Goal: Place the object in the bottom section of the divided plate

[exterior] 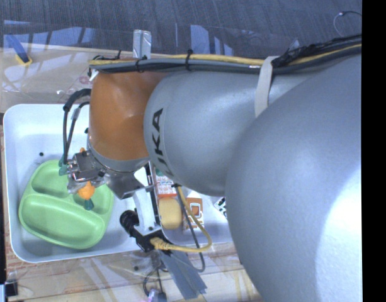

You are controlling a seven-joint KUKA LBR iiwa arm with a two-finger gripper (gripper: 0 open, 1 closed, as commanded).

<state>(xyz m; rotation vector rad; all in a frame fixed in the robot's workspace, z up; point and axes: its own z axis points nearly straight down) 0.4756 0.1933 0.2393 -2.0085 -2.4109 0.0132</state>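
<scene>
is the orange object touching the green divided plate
Cannot tell. In the camera view the orange object overlaps the green divided plate beneath the gripper, but no contact or gap shows plainly.

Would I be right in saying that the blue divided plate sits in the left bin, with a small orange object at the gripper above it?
Not quite: the camera view shows the divided plate is green, not blue. It does sit in the left bin, with a small orange object at the gripper above it.

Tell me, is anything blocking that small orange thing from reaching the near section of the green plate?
Nothing visible. The orange object sits at the end effector, right over the green divided plate, whose bottom section lies bare just below it.
</scene>
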